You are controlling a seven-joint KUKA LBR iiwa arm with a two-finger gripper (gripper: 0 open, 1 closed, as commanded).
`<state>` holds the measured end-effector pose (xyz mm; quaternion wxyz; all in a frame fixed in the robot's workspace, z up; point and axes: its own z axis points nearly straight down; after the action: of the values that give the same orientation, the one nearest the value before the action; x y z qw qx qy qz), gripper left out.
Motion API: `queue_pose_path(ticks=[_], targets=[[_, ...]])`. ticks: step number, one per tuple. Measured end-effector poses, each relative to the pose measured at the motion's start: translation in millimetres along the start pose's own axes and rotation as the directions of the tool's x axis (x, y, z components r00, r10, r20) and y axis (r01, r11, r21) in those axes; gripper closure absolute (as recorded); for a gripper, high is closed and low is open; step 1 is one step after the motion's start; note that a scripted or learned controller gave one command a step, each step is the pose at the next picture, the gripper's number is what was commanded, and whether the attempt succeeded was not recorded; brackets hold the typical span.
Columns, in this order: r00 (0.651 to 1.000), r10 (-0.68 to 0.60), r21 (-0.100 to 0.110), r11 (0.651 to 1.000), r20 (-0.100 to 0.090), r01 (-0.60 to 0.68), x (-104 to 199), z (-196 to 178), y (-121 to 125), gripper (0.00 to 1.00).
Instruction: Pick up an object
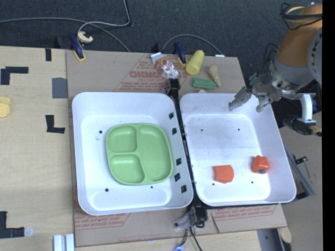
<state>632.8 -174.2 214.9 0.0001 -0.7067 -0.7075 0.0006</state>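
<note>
**Approach stage — nothing grasped yet**

Worktop: pale wood with a brown cardboard sheet laid over it, dark floor beyond the far edge, cables trailing across. Two shallow white bins sit side by side on the cardboard.

Left bin (86,140): holds a green divided plate (139,153), lying flat near the middle.

Right bin (201,109): two small objects toward the near side — an orange-red block (224,173) near the centre, and an orange piece with a dark spot on top (260,164) just right of it, close to the bin's right wall. The two are near each other but apart.

Outside the bins, on the far strip of cardboard: a yellow object (195,61), a green piece (203,83), a tan piece (214,75).

Arm enters from the right; the gripper (250,101) hovers over the far right corner of the right bin. Its jaws stand spread and released, with nothing between them.

Judgement: pick not begun; this is the approach step. Candidates in the right bin are well apart from the gripper, toward the near side.

Next move calls for: travel toward the near side, centre over one object — the block looks the freer choice, away from the wall — then descend with jaws apart and close.
</note>
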Motion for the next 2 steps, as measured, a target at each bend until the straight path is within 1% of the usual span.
queue_pose_path(ticks=[1, 2], targets=[[1.0, 0.001, 0.001, 1.0, 0.001, -0.001, -40, 12, -46, 0.0], [1.0, -0.001, 0.002, 1.0, -0.002, 0.001, 37, 65, -94, 0.0]])
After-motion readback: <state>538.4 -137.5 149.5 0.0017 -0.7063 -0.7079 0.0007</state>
